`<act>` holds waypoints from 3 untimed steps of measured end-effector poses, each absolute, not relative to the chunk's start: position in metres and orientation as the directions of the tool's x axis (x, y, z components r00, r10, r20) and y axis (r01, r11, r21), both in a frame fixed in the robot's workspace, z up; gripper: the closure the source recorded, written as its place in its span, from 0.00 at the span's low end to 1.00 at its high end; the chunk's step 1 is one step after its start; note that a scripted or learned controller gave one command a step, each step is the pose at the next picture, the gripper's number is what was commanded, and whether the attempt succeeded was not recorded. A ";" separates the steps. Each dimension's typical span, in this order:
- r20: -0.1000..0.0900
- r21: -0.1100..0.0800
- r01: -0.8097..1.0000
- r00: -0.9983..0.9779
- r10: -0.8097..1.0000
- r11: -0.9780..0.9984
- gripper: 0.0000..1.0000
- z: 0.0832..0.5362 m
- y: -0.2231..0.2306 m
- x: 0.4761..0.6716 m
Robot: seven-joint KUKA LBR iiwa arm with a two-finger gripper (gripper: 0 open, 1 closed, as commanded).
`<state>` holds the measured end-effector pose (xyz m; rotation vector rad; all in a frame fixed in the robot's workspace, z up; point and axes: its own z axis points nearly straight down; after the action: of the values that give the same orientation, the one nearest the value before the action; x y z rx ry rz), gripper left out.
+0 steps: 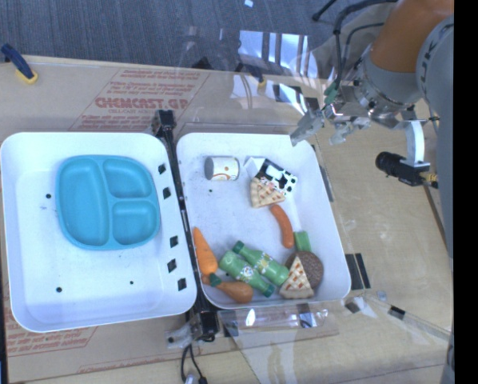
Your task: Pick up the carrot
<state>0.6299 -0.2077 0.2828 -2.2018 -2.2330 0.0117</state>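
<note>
An orange carrot [204, 251] lies along the left wall of the right bin [328, 214], its dark green end pointing toward the front. A second, shorter orange piece [235, 291] lies at the bin's front wall. A slim orange-red piece [283, 225] lies near the middle with a green bit [303, 241] beside it. My gripper [315, 134] hangs over the bin's back right corner, well away from the carrot. Its fingers look open, with nothing between them.
The right bin also holds a white roll [221, 168], a black-and-white block [277, 176], a waffle wedge [264, 192], a green bottle [259, 266], another wedge [296, 278] and a brown disc [312, 267]. A blue divided plate [109, 198] sits in the left bin [23, 238].
</note>
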 end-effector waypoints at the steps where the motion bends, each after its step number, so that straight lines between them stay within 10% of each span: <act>1: -0.002 -0.011 0.989 0.149 0.989 -0.149 0.00 0.290 -0.173 0.507; 2: 0.003 -0.011 1.000 -0.007 1.000 0.007 0.00 0.282 -0.104 0.487; 3: 0.001 -0.020 1.000 0.015 1.000 -0.015 0.00 0.187 -0.052 0.516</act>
<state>0.5161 -0.0519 0.1867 -2.2272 -2.1944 0.0217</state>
